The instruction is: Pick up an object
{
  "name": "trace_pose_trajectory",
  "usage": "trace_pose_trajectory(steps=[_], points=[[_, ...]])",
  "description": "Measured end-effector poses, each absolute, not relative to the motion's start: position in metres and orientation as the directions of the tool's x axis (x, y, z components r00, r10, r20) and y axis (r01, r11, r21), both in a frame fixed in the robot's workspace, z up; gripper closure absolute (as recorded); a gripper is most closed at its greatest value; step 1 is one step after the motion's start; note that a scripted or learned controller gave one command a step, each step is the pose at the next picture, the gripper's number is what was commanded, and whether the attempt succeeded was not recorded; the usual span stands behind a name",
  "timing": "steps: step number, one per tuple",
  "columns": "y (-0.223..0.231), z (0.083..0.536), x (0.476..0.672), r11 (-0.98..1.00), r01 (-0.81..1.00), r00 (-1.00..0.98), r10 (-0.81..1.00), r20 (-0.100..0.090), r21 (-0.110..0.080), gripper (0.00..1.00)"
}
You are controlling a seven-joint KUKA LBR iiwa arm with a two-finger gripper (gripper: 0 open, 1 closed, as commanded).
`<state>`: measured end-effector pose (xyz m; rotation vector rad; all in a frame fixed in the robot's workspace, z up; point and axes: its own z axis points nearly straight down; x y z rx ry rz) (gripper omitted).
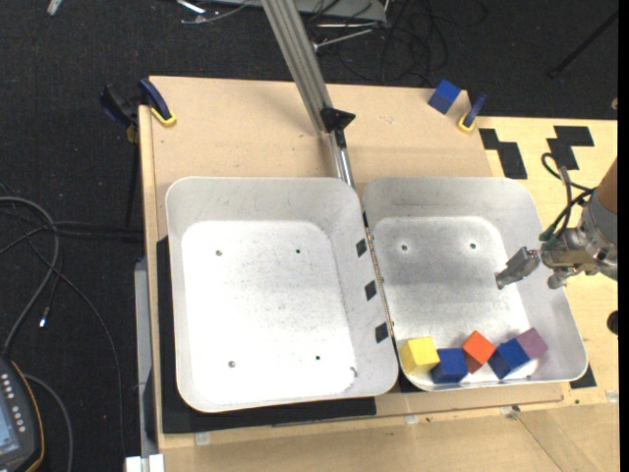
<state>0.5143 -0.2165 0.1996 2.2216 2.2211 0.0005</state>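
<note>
Several small blocks lie along the front edge of the right bin [447,200]: a yellow block [420,352], a blue block [450,365], an orange block [479,348], another blue block [509,358] and a purple block [532,343]. My gripper [539,268] hangs over the right side of that bin, above and behind the blocks. Its two fingers stand apart, one at the left [515,266] and one at the right [562,274], with nothing between them.
The left bin [260,293] sits beside the right one. A metal pole [300,52] slants from the top down to the gap between the bins. A blue clamp [447,96] and another clamp [152,101] sit at the bench's back corners.
</note>
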Motion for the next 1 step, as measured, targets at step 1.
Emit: trace_pose_trajectory(steps=[1], points=[[-0.1868, 0.0946, 0.5246, 0.003, 1.000, -0.003, 1.000, -0.001, 0.002, 0.00]])
